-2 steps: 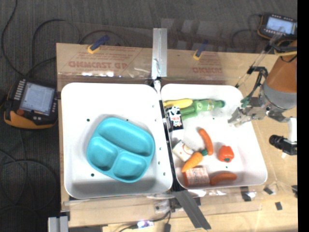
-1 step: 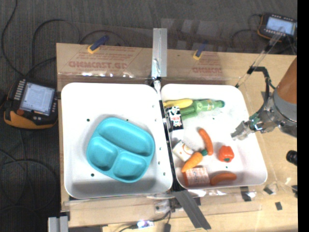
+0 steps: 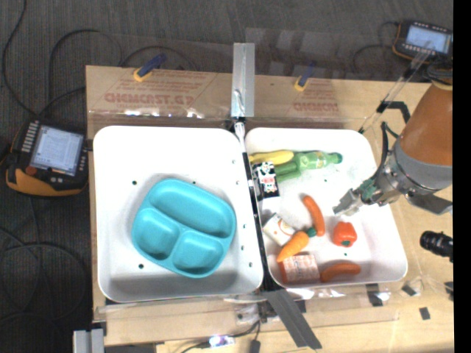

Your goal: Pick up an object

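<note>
A: Where is the claw [image 3: 347, 204] in the camera view?

B: Over the right bin [image 3: 372, 149], near its right wall, at the end of the grey arm [image 3: 412, 164] with the orange band. It points down and to the left. Whether it is open or closed I cannot tell; its tip is small and blurred here.

A: Does it hold anything?

B: Nothing shows in its grip.

A: What lies closest to it?

B: A red pepper [image 3: 344, 234], just below the tip and apart from it. An orange carrot [image 3: 313, 213] lies just left of the tip, tilted. Further down and left sit a second carrot [image 3: 293, 245] and a small white carton [image 3: 275, 229], touching each other.

A: And along the near wall?

B: A red can [image 3: 299, 268] on its side, and a red sausage [image 3: 341, 271] beside it, well below the claw.

A: Above the claw?

B: A green bottle [image 3: 309, 162] lies up and left of it, with a yellow banana [image 3: 271, 157] alongside, and a black and white toy [image 3: 266, 179] under those.

A: The other bin?

B: The left bin [image 3: 118, 160], far left of the claw, holds a blue divided tray [image 3: 184, 226].
</note>
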`<control>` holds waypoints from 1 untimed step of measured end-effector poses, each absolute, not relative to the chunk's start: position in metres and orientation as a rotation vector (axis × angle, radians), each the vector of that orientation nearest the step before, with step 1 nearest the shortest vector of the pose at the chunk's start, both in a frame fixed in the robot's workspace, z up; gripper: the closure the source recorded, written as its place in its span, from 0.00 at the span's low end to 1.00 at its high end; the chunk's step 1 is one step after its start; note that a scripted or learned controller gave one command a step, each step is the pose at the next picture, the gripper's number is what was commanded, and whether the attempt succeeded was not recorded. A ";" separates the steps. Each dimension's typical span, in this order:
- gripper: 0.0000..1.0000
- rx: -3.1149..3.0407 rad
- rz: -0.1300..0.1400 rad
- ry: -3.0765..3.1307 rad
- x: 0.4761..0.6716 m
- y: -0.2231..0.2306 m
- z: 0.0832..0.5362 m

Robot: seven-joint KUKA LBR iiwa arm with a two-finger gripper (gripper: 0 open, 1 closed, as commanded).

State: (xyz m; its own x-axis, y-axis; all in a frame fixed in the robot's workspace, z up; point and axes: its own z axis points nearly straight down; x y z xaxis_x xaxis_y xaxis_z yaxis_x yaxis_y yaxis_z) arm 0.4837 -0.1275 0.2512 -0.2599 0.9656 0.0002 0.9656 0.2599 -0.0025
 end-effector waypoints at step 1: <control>1.00 -1.782 0.003 -2.585 0.484 -0.093 0.254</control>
